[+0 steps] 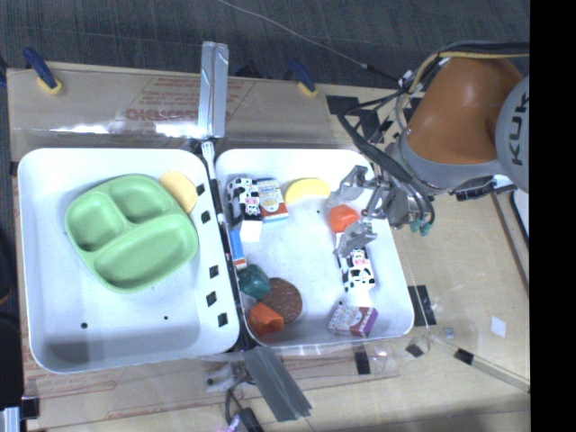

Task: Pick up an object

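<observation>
Orange object point(343, 218) sits between the spread fingers of the gripper point(354, 212), at the right bin's point(297, 331) right side.

Both bins, left point(45, 268) and right point(306, 250), look like smooth white plastic with a faint sheen. The green divided plate point(135, 232) is matt moulded plastic. The small cartons point(256, 198) appear to be printed card, slightly glossy. The bench top point(468, 304) looks like pale, matt wood. The arm's orange band point(463, 106) is smooth, semi-gloss plastic.
</observation>
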Controlling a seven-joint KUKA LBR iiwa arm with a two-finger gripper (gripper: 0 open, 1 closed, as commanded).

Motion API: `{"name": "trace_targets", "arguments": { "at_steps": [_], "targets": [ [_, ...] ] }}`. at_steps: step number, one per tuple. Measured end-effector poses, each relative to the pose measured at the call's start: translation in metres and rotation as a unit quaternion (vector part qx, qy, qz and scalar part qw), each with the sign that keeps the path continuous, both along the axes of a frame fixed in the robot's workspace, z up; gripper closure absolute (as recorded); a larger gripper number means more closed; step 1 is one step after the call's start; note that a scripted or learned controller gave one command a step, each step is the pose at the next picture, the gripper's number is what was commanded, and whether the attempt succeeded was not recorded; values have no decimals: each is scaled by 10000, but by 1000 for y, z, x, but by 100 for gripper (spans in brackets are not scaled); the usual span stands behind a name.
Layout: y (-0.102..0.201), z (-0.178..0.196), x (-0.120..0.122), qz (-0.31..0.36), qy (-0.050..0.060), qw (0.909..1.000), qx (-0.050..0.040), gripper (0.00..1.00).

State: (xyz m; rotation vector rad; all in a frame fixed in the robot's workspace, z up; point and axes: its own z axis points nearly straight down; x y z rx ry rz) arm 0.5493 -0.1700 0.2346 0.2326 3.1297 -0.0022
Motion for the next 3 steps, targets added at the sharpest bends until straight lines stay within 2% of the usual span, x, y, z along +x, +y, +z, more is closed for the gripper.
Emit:
{"name": "trace_targets", "arguments": {
  "at_steps": [1, 2, 3],
  "targets": [
    [-1, -142, 17, -508, -1, 9987, 7, 0],
    [-40, -141, -29, -967, 3, 9953, 11, 0],
    [-28, -142, -71, -975, 1, 9952, 10, 0]
  ]
}}
